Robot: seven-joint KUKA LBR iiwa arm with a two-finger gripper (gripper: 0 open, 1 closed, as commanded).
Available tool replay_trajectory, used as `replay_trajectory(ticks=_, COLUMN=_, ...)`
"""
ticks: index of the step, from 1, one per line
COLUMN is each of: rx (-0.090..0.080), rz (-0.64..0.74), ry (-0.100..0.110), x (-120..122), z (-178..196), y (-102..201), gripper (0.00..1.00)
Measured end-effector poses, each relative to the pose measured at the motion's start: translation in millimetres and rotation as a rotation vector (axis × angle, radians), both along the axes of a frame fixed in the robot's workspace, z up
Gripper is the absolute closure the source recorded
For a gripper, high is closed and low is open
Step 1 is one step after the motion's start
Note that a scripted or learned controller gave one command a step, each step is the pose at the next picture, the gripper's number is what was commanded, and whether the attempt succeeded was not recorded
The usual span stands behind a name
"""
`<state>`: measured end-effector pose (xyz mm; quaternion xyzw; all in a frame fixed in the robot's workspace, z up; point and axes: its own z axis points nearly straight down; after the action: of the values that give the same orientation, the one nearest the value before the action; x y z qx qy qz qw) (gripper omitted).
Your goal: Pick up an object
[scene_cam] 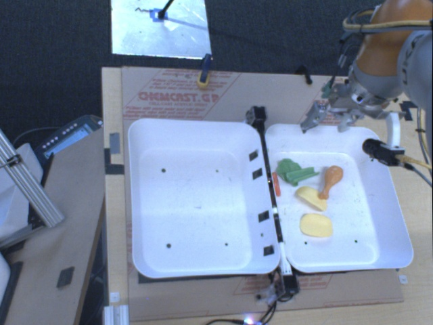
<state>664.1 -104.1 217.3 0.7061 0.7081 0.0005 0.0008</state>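
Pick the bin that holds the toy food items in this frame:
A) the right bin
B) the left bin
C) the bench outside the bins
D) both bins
A: the green piece, the drumstick and the two yellow pieces all lie in the right bin.

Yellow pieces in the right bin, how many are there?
2. One yellow piece lies mid-bin beside the orange drumstick; the other yellow piece lies just nearer the camera. None looks hidden.
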Motion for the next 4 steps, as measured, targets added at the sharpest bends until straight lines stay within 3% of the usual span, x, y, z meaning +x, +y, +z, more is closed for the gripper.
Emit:
replay_trajectory(ticks=1, rx=0.000, rz=0.003, ry=-0.004, x=1.0, z=11.3, y=0.2, gripper=1.00)
replay_trajectory(ticks=2, rx=-0.002, rz=0.004, ry=-0.019, x=-12.6, z=210.9, y=12.7, gripper=1.00)
replay_trajectory(ticks=3, rx=0.004, rz=0.009, ry=0.011, x=-29.3, z=88.8, y=102.6, gripper=1.00)
replay_trajectory(ticks=4, rx=0.001, rz=0.003, ry=-0.009, x=-34.2, z=174.8, y=110.5, gripper=1.00)
